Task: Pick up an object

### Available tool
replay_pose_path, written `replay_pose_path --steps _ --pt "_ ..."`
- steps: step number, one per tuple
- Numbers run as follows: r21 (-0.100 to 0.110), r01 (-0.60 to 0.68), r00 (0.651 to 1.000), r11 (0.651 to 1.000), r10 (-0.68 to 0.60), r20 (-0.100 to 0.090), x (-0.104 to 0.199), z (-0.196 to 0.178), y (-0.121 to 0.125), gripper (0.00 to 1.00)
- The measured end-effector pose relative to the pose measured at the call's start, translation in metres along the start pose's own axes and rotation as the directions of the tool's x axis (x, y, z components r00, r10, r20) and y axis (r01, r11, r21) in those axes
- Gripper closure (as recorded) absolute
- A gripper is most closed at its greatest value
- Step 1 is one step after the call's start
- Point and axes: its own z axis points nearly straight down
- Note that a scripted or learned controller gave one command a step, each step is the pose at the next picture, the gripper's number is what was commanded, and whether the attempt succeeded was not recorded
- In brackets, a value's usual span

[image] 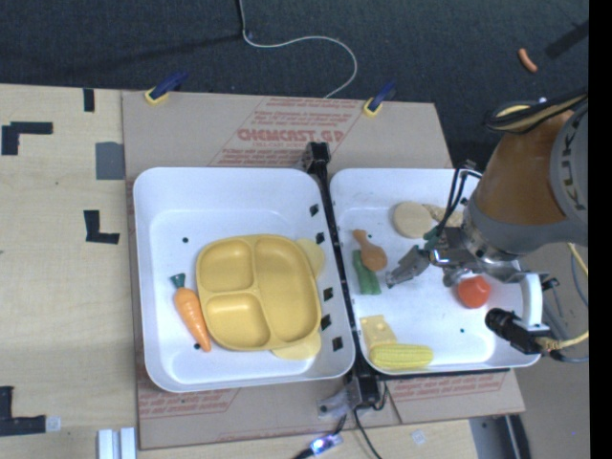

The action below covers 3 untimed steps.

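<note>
The gripper hangs over the right bin, its dark fingers spread apart with nothing between them, so the claw is released. Taking the gripper as the landmark: a green piece lies just to its left on the bin floor, and a brown drumstick-shaped toy sits beside that, slightly farther up. A pale beige round object rests above the gripper, near the bin's far wall. A red tomato-like ball lies to the right of the gripper, partly under the wrist. Below the gripper, a yellow wedge and an ear of corn sit against the bin's near rim. The bare white floor between the gripper and the corn is the widest open patch in this bin.

Left of the gripper, past the divider where the two rims meet, the left bin holds a yellow divided plate, which fills most of its floor, and a carrot just beside the plate's left edge. Open room there runs along the far wall.

The cardboard sheet under both bins carries red printing beyond the far rims; it appears upside down and I cannot read it reliably. The arm's casing shows part of dark lettering at the right edge.
</note>
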Motion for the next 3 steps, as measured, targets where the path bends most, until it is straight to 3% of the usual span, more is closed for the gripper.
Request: replay_pose_path --steps 1,3 --pt "-0.014 0.003 1.000 1.000 -0.003 0.002 0.000 -0.007 0.003 0.00" --pt "-0.014 0.004 1.000 1.000 -0.004 0.003 0.003 0.104 0.005 0.00"
